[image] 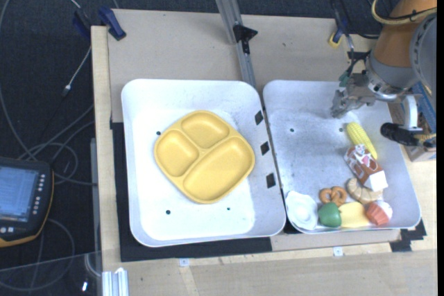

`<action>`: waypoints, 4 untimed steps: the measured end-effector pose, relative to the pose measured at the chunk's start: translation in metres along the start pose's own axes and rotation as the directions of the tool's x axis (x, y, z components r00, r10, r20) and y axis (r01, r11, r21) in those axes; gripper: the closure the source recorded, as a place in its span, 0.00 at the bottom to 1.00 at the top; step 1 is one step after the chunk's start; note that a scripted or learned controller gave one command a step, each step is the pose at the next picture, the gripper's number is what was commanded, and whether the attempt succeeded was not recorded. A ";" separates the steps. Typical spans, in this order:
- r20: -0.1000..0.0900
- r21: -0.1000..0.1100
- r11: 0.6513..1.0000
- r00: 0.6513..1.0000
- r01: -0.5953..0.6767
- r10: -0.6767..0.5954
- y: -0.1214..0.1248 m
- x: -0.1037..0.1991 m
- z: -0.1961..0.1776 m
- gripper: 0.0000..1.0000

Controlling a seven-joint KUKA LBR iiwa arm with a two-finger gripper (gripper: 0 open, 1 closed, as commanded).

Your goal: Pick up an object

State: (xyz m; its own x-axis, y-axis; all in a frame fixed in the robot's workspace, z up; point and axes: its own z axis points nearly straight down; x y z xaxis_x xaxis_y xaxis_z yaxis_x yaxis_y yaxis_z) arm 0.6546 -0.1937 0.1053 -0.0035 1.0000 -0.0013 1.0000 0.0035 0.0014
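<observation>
Gripper (345, 102) of mine hangs over the far part of the right bin (305, 149), above bare floor, with nothing under it; I cannot tell its state from this slant. It sits just beyond the corn (361, 140), which lies on the bin floor near the right wall, pointing toward the near corner.

Most of the pickable things are heaped in the near right corner, probably because the floor slopes them there: a wrapped snack (365, 164), a pretzel (332, 195), a green pepper (331, 216), a yellow piece (353, 214), a red piece (379, 213) and a white shell (300, 208) resting against the near rim. They touch one another, so a clean grasp there looks awkward. The corn lies apart from the pile and is the nearest thing to me, so I judge it the easiest target.

In the left bin (139, 149) rests a yellow tray (203, 156) with three compartments, all bare.

My arm (406, 31) comes in from the right, orange band high, wrist bent down so the tool points at the floor
</observation>
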 end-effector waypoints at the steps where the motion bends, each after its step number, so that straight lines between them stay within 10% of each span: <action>1: 0.001 -0.008 1.000 1.000 -0.002 0.002 0.007 0.004 -0.064 1.00; 4: -0.004 0.002 1.000 1.000 0.002 -0.002 -0.005 0.056 -0.124 1.00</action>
State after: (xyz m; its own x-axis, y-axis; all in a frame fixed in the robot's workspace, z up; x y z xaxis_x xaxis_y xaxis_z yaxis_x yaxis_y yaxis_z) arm 0.6497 -0.1372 0.2294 -0.0054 1.0000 0.0026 1.0000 0.0054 -0.0005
